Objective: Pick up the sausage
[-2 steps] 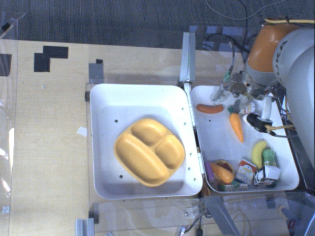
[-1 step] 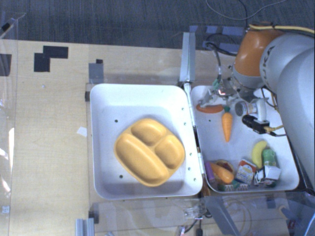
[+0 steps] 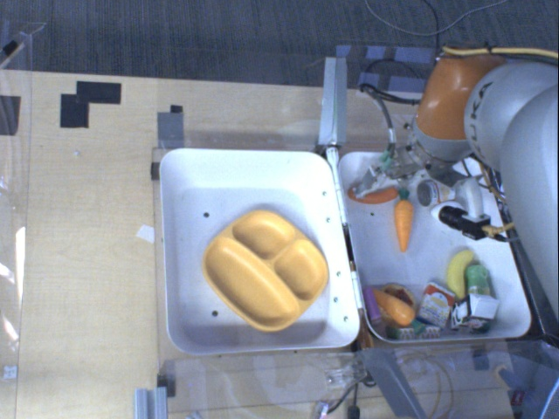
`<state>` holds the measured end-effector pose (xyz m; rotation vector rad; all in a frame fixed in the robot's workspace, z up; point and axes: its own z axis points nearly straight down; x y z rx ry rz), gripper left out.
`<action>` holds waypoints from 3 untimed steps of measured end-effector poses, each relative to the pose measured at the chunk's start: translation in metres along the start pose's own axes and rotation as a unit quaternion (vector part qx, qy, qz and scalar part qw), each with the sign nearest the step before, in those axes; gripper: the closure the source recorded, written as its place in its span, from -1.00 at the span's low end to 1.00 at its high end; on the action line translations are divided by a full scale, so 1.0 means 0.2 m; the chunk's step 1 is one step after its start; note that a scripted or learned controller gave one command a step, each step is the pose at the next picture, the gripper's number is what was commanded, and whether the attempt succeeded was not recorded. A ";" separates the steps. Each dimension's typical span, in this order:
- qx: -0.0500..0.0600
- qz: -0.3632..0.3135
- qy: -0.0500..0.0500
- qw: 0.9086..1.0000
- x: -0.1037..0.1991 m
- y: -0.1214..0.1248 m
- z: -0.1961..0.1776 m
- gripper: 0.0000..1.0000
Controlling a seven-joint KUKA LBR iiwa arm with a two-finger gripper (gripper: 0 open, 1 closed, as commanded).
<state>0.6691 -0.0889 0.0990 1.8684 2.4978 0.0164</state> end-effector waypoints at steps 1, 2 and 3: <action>0.006 -0.071 0.004 0.997 0.02 -0.05 0.05 -1.00; 0.006 -0.078 0.005 0.997 0.03 -0.10 0.05 -1.00; 0.002 -0.078 0.004 0.997 0.04 -0.09 -0.02 1.00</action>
